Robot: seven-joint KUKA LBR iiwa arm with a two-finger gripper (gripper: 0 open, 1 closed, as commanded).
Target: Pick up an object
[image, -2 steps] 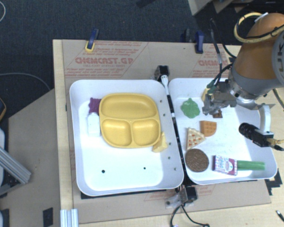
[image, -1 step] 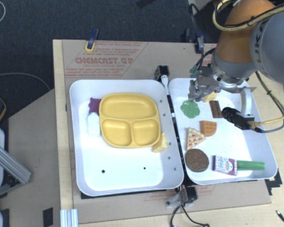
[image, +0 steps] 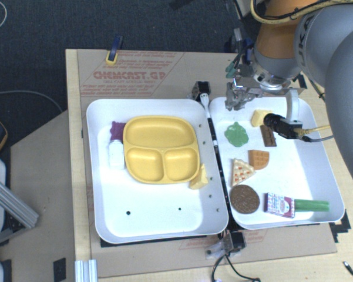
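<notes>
My gripper [image: 237, 101] hangs over the far left corner of the right bin [image: 326, 175], just above and behind a green leafy toy [image: 236, 134]. In the same bin lie a yellow cheese wedge [image: 258, 118], a brown chocolate bar [image: 268, 137], an orange cracker [image: 258, 158], a pizza slice [image: 242, 171], a round brown cookie [image: 245, 198] and a purple-and-white carton with a green end [image: 293, 205]. I see nothing hanging from the gripper.
The left bin [image: 158, 216] holds a yellow divided plate [image: 161, 148], a purple item [image: 117, 129], a white bottle [image: 116, 154] and a small yellow piece [image: 198, 180]. A ridge [image: 214, 157] separates the bins. The grey arm [image: 335, 51] looms over the right bin's far side.
</notes>
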